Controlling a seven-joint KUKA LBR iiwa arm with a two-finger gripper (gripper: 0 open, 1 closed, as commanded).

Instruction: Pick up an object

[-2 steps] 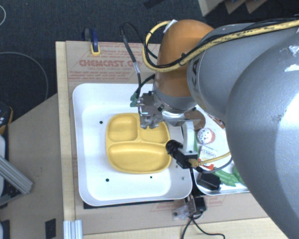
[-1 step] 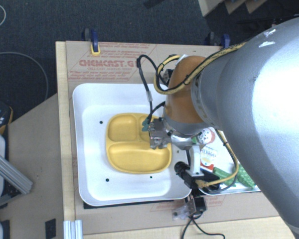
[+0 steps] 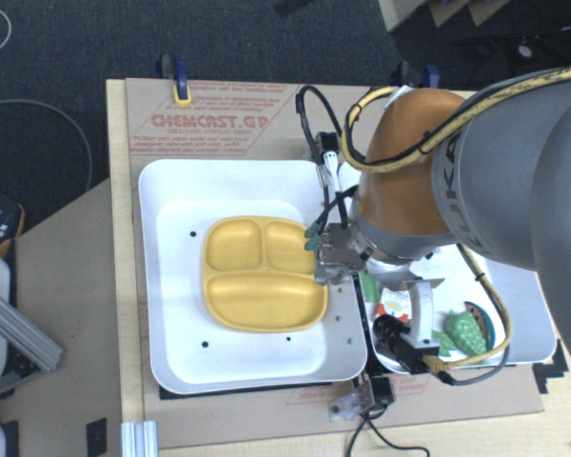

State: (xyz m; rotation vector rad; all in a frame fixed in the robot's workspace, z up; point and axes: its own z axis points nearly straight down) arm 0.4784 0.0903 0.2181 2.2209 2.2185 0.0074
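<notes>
Over the left bin (image 3: 171, 208), gripper (image 3: 328, 255) sits at the right edge of the yellow divided tray (image 3: 257, 274); finger state — cannot tell, hidden under the wrist. Looks like the reach/grasp step. Next: close on the tray rim, lift.

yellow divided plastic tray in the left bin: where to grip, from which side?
Probably the raised outer rim of the yellow divided plastic tray, pinched from straight above. It lies flat and wide on the left white bin, so only an edge fits two fingers. The right rim sits closest to the gripper, making it the shortest approach.
</notes>
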